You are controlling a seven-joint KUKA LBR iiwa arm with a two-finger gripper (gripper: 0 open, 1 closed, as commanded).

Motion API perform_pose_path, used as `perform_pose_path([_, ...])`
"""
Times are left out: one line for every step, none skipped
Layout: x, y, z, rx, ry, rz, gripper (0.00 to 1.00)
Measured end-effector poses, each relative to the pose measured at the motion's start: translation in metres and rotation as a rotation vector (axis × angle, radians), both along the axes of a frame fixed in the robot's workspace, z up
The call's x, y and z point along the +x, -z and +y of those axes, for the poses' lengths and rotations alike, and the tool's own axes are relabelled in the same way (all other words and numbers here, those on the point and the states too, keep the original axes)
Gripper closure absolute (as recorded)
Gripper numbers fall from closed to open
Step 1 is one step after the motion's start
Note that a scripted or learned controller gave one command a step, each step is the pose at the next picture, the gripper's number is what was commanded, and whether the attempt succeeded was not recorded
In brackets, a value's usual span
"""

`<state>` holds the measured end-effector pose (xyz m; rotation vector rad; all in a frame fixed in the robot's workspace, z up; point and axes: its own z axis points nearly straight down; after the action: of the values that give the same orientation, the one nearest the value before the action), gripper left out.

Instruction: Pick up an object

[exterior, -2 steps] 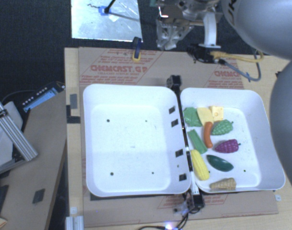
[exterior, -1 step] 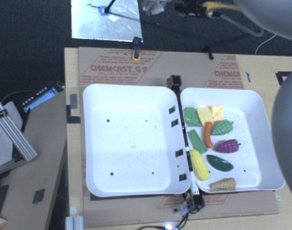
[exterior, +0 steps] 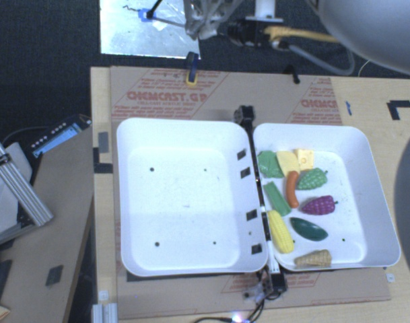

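Metal pincer (exterior: pixel 203 20) hangs high above the bench's far edge, whether apart or together impossible to tell, nothing visibly gripped. Picking has yet to begin. Well below and to its right, the right bin (exterior: pixel 373 180) holds toy corn (exterior: pixel 280 231), purple grapes (exterior: pixel 318 205), an orange carrot (exterior: pixel 293 188); the left bin (exterior: pixel 134 180) lies directly beneath.

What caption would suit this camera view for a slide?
Gripper raised beyond the bins; toy foods, including corn and purple grapes, lie in the right bin.
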<state>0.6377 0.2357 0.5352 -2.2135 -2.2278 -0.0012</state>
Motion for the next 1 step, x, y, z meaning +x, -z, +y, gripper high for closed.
perform_pose_path([0.0061,0.0684,-0.0908,-0.004,0.012,0.004,1.0])
